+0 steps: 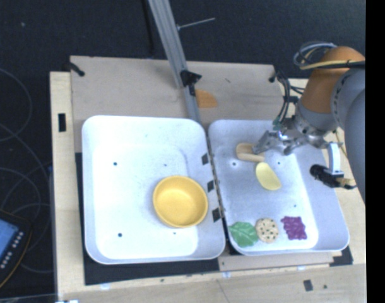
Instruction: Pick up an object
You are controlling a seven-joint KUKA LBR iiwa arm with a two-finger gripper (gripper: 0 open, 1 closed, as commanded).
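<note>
The right bin [319, 226] holds a tan wooden piece [245, 152] near its far left, with a pale yellow oval piece [267, 176] just in front of it. A green leaf [243, 233], a cookie [266, 230] and a purple grape bunch [294, 227] line the near wall. My gripper [274, 146] hangs over the far part of this bin, just right of the tan piece and above the yellow oval. Its fingers are spread open with nothing between them.
A yellow bowl [179, 201] sits in the left bin [117, 144], close to the wall shared with the right bin. A slanted metal pole [170, 43] rises behind the bins. The arm's orange band [325, 84] is at the far right.
</note>
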